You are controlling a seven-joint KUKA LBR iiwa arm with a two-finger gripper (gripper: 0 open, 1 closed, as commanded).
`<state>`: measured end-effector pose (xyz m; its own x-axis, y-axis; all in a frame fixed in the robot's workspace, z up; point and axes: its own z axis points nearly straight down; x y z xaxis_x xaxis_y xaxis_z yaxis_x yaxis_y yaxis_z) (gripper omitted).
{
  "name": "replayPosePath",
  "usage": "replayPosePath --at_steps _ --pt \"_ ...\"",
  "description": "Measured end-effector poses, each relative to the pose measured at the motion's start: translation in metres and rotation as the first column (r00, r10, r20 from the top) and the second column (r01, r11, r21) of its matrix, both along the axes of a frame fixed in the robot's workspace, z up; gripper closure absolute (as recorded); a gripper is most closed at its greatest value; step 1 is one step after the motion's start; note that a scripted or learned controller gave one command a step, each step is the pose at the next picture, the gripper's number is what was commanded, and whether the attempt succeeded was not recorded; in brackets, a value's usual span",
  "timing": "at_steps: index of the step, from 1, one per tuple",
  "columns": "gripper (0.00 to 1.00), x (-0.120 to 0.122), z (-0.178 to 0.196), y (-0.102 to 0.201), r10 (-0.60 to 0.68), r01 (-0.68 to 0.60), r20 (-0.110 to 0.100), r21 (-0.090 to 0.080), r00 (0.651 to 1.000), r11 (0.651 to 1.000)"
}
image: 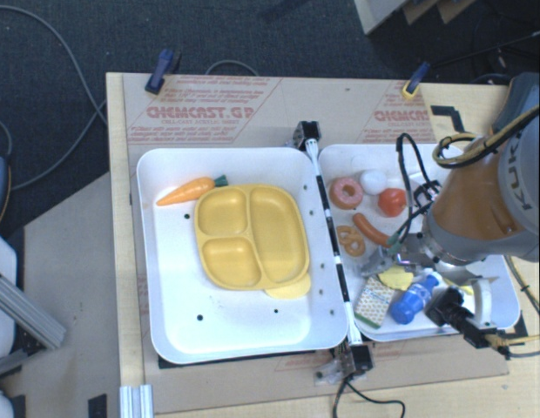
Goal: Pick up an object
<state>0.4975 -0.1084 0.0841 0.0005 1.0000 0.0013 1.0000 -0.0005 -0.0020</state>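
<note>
Gripper (394, 262) low in right bin (505, 307), lower right of frame, over a yellow item (394, 279); can't tell its state. Blue bottle (413, 299) and packet (373, 304) just beside. Donut (346, 192), tomato (392, 201), sausage (371, 228) above. Left bin (165, 259): yellow tray (251, 235), carrot (186, 191).

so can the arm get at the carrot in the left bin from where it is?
Probably yes. The carrot lies alone on the left bin's floor, just beside the yellow divided plate, nothing over it. The arm is over the right bin and would have to cross the rims between.
</note>
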Motion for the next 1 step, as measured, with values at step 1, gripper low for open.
replayPosePath --at_steps 1 --pt "1.00 0.0004 0.0097 0.0000 -0.001 0.001 0.002 -0.001 1.000 1.000"
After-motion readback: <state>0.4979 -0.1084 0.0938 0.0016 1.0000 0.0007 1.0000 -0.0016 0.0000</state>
